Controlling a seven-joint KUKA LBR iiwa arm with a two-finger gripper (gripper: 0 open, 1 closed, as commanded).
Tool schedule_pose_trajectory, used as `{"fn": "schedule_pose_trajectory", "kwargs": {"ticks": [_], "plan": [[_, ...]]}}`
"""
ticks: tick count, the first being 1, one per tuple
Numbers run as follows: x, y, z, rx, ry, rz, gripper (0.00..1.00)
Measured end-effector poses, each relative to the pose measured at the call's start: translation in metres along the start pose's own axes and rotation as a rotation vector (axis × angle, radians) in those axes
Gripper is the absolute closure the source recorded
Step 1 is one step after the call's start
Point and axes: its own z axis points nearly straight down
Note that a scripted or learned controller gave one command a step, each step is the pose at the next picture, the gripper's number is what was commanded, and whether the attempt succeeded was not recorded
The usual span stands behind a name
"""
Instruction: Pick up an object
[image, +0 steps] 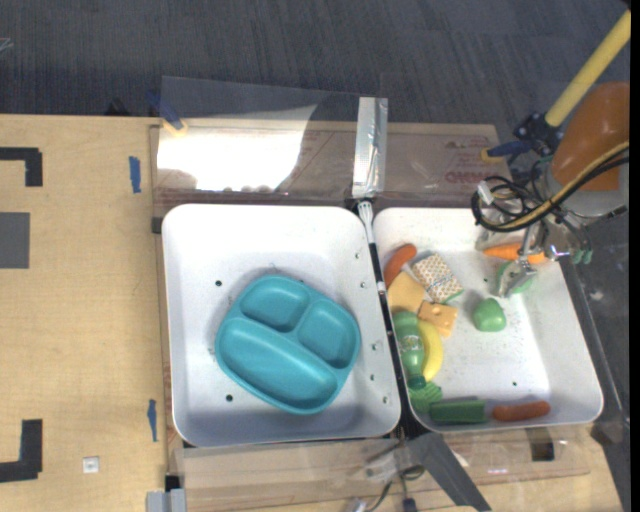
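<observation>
We see a small round green toy fruit (489, 316) resting in the right bin. It's apart from the rest, approx. mid-bin.
</observation>
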Motion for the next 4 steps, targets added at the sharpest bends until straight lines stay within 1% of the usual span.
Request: {"fn": "schedule_pose_trajectory", "kwargs": {"ticks": [1,2,3,4], "plan": [[0.017,0.050,0.000,0.000,-0.007,-0.129,0.00],[0.034,0.107,-0.001,0.000,-0.010,-0.080,0.00],[0.079,0.107,-0.002,0.002,-0.010,-0.180,0.00],[0.089,0.084,-0.002,0.002,-0.012,-0.268,0.00]]}}
